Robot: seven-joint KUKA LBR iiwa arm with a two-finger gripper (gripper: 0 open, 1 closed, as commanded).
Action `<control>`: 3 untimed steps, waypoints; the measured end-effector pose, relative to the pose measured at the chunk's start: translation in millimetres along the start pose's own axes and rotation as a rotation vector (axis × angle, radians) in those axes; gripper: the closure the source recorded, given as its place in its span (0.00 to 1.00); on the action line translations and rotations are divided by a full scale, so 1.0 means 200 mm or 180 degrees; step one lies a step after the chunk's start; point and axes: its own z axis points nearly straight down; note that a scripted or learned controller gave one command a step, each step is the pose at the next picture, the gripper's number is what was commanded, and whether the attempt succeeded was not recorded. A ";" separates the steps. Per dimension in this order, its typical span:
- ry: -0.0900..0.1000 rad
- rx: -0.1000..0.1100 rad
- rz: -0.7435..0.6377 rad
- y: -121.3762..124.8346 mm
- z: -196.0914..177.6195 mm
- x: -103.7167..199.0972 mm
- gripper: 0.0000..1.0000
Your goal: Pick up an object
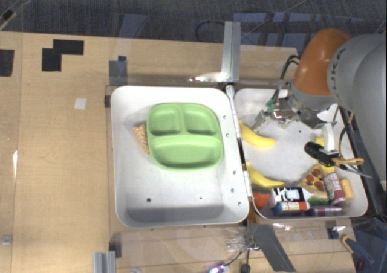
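Two bananas [256,136] in right bin [290,98], pincer [270,115] just above

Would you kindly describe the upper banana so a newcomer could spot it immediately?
Start at the right-hand white bin, the one the arm reaches into. Along its left wall, just below the claw, lies a yellow banana. Unlike the second banana nearer the front clutter, it sits alone on bare white floor.

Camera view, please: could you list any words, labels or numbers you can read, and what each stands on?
None can be read.
Black-and-white label on a small dark package: print too blurred.
Red-capped bottle with a printed wrapper: too small.
Pizza-slice toy: pattern, no text.
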 end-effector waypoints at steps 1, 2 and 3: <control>-0.0007 -0.0014 -0.0163 -0.13 -0.01 0.06 0.00; -0.0005 -0.0013 -0.0187 -0.22 -0.01 -0.10 0.00; -0.0003 -0.0004 -0.0456 0.10 0.01 -0.08 0.00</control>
